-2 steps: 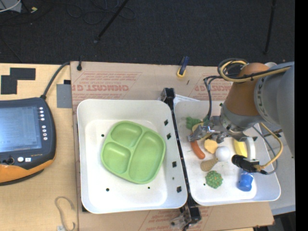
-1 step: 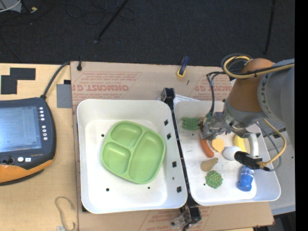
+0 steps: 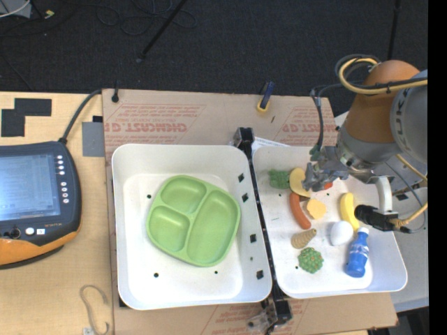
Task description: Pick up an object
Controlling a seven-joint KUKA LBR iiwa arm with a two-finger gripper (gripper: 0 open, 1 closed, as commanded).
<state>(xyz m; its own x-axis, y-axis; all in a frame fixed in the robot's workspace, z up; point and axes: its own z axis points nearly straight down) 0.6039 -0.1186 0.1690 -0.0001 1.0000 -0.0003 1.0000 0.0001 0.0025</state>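
A: Several toys lie in the right bin [image 3: 391, 274]; the gripper [image 3: 318, 176] hangs low over the yellow piece [image 3: 299, 181] beside the green one [image 3: 280, 179].

B: Holding it?

A: Can't tell. Judged mid-reach; next, confirm grasp, then lift.

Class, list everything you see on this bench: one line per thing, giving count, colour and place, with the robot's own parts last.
Bins: 2, white, side by side on the bench.
Plate: 1, green, three compartments, in the left bin.
Broccoli: 1, green, right bin, far left part.
Sausage: 1, red-orange, right bin, middle.
Banana: 1, yellow, right bin, right of middle.
Egg: 1, white, by the banana.
Bottle: 1, blue, right bin, near right.
Green ball: 1, bumpy, right bin, near edge.
Cone: 1, tan, above the green ball.
Tablet: 1, grey and orange, far left.
Clamp: 1, blue and yellow, back edge.
Arm: 1, grey and orange, at right.
Gripper: 1, dark, over the right bin.
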